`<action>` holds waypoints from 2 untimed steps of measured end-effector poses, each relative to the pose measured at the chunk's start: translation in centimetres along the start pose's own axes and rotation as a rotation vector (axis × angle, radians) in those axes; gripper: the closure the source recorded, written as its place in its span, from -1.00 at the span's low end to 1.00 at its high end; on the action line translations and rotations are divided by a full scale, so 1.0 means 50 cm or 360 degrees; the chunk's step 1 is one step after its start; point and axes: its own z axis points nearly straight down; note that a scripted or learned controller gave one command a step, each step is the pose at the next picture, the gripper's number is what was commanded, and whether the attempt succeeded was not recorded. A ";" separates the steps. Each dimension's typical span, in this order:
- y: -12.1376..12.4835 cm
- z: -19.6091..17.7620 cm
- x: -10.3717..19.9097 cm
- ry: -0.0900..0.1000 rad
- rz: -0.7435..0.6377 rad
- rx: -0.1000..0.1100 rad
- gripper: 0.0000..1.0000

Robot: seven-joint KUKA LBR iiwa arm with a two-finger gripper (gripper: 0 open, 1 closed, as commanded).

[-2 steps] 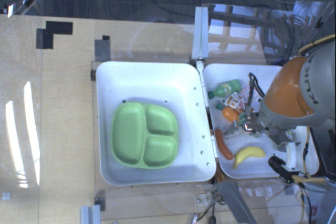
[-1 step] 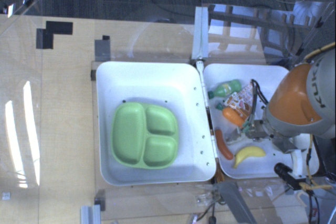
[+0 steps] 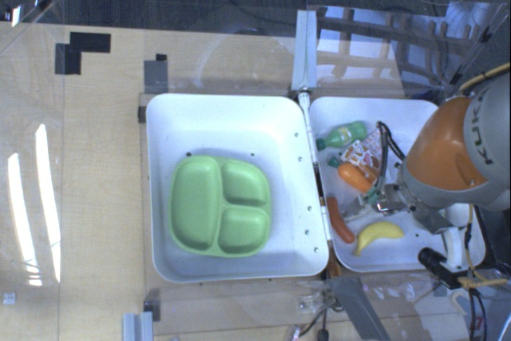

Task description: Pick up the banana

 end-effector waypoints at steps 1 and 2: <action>0.002 0.000 0.015 -0.0002 -0.0139 0.0000 -1.00; -0.019 0.001 -0.150 0.0012 -0.0089 0.0006 -1.00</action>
